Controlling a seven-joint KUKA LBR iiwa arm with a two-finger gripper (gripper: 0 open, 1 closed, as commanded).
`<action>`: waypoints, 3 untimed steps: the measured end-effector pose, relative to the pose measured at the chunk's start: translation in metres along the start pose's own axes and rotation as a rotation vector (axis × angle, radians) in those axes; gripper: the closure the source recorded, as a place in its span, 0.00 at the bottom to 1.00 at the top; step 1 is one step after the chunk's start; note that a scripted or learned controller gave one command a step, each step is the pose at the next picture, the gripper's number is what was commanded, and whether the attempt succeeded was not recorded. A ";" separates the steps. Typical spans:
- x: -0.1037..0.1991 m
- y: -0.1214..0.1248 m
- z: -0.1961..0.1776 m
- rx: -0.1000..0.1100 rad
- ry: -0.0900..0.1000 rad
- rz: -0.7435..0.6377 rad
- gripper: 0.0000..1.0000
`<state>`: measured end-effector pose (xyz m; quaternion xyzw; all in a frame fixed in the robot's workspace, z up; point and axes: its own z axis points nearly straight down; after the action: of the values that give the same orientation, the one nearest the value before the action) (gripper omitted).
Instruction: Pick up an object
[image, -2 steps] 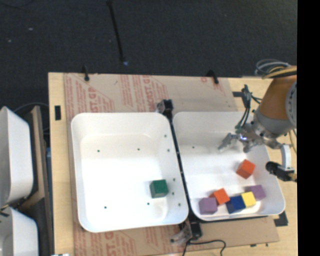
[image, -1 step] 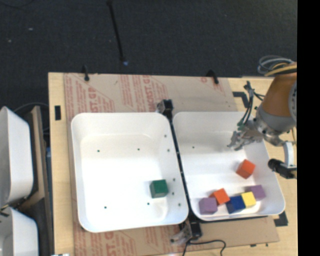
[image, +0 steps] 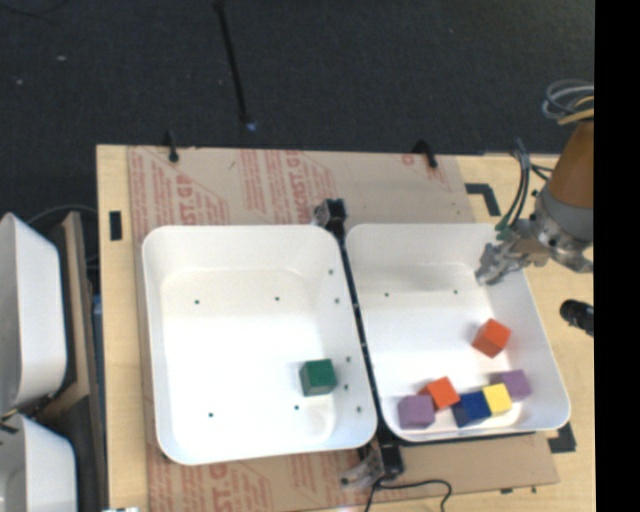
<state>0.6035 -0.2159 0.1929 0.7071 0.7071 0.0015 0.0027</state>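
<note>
A green block (image: 318, 376) is seen in the left bin (image: 190, 270). In the right bin (image: 420, 250), orange, purple, blue and yellow blocks (image: 462, 398) are clustered near the front, with one orange block (image: 491, 338) apart. The gripper (image: 497, 262) is held over the bin's far right corner.

- Two shallow white bins sit side by side on the bench: a left bin (image: 180, 300) and a right bin (image: 420, 260).
- One green block (image: 318, 376) lies in the left bin.
- Six blocks lie in the right bin: two orange (image: 490, 338) (image: 441, 391), two purple (image: 416, 410) (image: 514, 383), one blue (image: 468, 408) and one yellow (image: 497, 400).
- Seven blocks in all across both bins.
</note>
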 end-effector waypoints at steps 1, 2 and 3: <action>0.005 0.009 -0.056 0.000 0.000 -0.001 1.00; 0.004 0.010 -0.071 0.004 0.001 0.000 1.00; 0.060 0.005 -0.077 0.004 0.002 -0.004 1.00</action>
<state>0.6082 -0.1555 0.2702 0.7059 0.7084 0.0008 0.0004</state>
